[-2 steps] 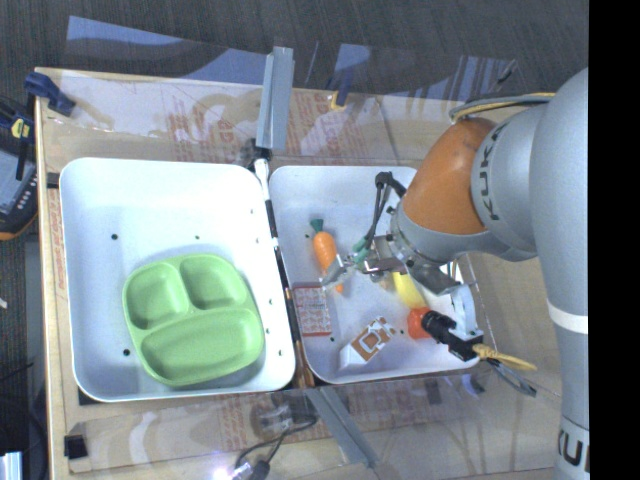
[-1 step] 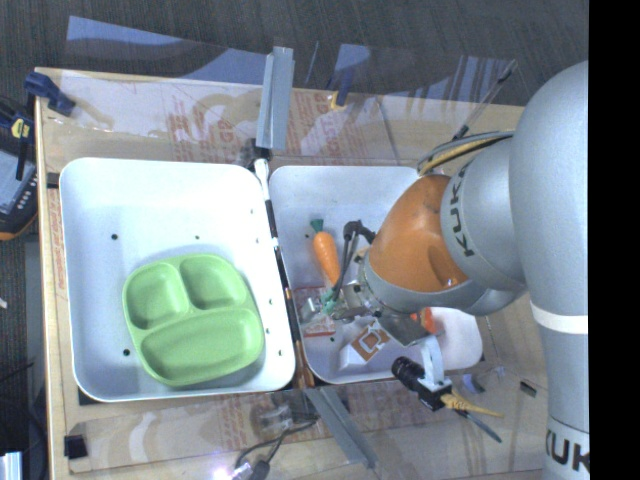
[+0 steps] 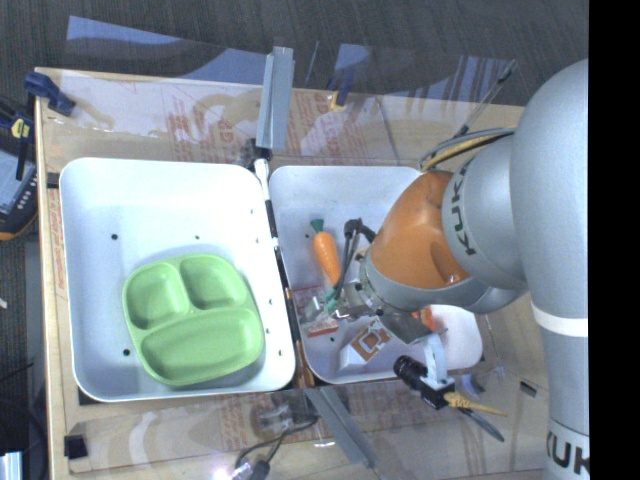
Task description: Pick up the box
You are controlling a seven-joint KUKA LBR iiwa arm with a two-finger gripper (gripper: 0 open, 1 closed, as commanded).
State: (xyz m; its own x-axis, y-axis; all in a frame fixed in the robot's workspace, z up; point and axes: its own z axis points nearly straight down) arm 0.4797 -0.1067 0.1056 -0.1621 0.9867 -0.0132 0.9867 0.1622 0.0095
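Observation:
A small box (image 3: 368, 344), pale with a brown printed square, lies in the right bin (image 3: 300, 193) near its front wall. My gripper (image 3: 342, 304) hangs low over the bin's middle, just up and to the left of the box. The orange wrist band and grey arm cover much of the bin behind it. Nothing shows as lifted off the bin floor.
An orange carrot (image 3: 326, 256) lies left of the gripper, with a flat red and green packet (image 3: 318, 322) below it. A white rounded object (image 3: 458, 336) sits at the bin's front right. The left bin (image 3: 90, 198) holds a green divided plate (image 3: 193, 319).

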